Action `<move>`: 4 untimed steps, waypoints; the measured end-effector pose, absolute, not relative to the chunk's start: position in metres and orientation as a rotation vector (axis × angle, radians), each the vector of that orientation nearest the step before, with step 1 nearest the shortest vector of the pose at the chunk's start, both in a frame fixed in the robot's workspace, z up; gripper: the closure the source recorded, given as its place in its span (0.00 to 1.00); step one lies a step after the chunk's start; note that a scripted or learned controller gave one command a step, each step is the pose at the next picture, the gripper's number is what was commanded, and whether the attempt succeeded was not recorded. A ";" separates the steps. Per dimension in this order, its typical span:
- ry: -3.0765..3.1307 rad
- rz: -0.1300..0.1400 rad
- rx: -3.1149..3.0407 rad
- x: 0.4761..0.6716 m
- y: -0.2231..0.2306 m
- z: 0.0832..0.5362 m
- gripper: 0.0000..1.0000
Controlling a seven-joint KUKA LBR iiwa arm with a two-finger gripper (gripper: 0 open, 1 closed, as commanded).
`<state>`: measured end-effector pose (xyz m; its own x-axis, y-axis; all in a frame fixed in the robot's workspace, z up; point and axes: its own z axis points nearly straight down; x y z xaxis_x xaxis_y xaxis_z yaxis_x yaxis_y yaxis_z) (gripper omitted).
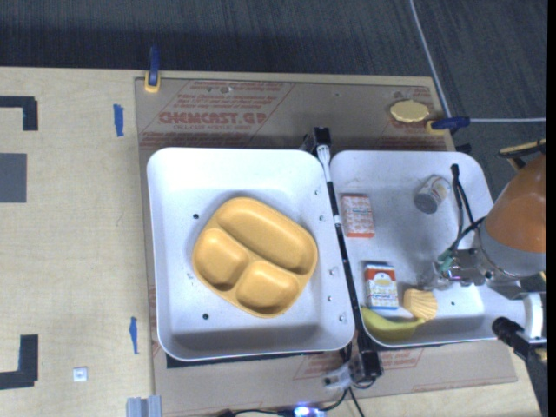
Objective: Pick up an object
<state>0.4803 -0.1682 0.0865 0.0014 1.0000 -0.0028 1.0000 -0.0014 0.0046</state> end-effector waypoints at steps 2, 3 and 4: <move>2.213 0.004 2.216 0.481 -0.168 0.096 1.00; 2.213 0.004 2.217 0.481 -0.168 0.096 0.00; 2.207 -0.003 2.217 0.481 -0.116 0.087 0.00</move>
